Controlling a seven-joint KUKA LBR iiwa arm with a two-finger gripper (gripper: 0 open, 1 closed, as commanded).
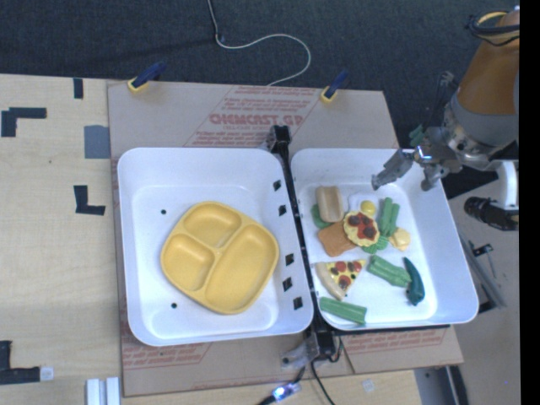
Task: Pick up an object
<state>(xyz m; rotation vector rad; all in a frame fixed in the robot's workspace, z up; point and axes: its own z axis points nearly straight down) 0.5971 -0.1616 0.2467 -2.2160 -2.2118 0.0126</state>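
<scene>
Beside the left bin (139, 251) holding 1 yellow tray (219, 256), toy food (363, 256) fills the right bin (443, 251).

Even, bright overhead light fills the scene, and shadows are soft and short. The two white bins (135, 226) are nearly washed out, with little surface detail. The yellow tray (219, 256) shows gentle shading in its compartments. Focus is slightly soft throughout, and fine detail looks grainy.

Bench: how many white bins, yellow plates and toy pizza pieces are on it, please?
White bins: 2
Yellow plates: 1
Pizza pieces: 2
Total: 5
</scene>
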